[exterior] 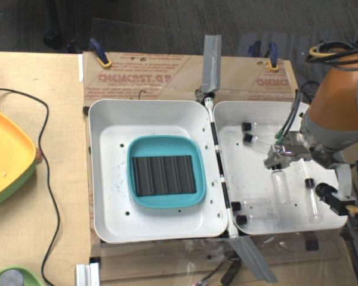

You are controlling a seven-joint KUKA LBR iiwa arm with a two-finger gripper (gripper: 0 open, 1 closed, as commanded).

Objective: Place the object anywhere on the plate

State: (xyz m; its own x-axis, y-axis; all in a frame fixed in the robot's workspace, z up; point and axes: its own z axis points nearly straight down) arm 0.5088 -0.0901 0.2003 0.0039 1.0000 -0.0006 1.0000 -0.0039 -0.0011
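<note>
Clear tube (279, 186) lies lengthwise toward the bin's near edge; end effector (277, 158) grip unclear.

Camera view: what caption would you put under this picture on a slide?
Robot arm's gripper poised over clear tubes in the right bin; a teal plate with a dark ribbed centre waits in the left bin.

plate (166, 173) in left bin (107, 159), gripper (277, 161) over right bin (250, 115)
</note>
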